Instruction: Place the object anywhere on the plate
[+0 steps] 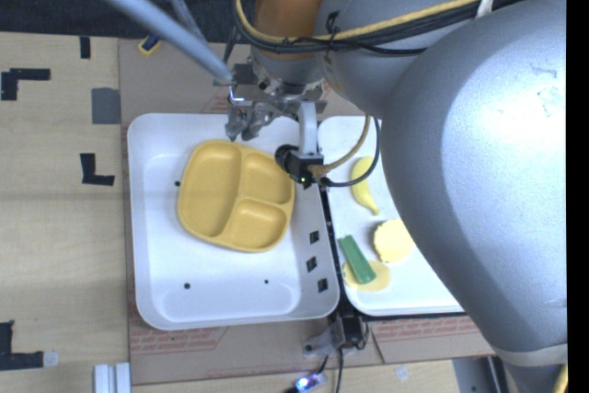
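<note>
The claw [247, 126] is poised at the far rim of the yellow plate [236, 196]; whether it is open or holding anything cannot be told. Candidate objects, a green piece [357, 259] among them, are seen well to its right in the right bin [433, 301], so a pick there is judged still needed.

Yellow divided plate [235, 196] in left bin [156, 281], hand [247, 126] above (at its far rim)

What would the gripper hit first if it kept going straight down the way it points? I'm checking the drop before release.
Probably the upper rim of the yellow divided plastic plate in the left shallow white bin; the gripper hangs just above that edge. Depth is unclear, so it might meet the bin floor beside the plate instead.
</note>
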Robot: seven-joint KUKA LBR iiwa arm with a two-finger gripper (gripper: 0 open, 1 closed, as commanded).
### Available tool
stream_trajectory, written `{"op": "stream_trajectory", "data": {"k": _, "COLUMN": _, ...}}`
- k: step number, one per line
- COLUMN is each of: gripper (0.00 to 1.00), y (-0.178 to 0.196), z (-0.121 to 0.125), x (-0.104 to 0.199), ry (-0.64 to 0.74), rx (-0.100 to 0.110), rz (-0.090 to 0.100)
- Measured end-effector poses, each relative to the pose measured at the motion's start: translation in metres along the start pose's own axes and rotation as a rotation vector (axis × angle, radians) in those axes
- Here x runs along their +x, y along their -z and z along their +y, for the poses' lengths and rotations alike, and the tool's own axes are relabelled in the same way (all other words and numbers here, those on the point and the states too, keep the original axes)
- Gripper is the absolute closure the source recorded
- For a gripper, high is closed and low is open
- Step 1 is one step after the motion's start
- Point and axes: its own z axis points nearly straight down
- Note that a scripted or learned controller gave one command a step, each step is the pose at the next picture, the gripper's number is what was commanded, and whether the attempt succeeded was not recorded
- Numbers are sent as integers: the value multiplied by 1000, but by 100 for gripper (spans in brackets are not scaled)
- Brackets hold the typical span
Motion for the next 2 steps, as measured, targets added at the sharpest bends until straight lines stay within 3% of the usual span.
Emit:
{"op": "stream_trajectory", "data": {"k": 1, "gripper": 100, "y": 5, "z": -1, "x": 44, "ry": -1, "rx": 0, "rz": 0}}
{"op": "stream_trajectory", "data": {"k": 2, "gripper": 0, "y": 5, "z": 0, "x": 41, "ry": -5, "rx": 0, "rz": -2}}
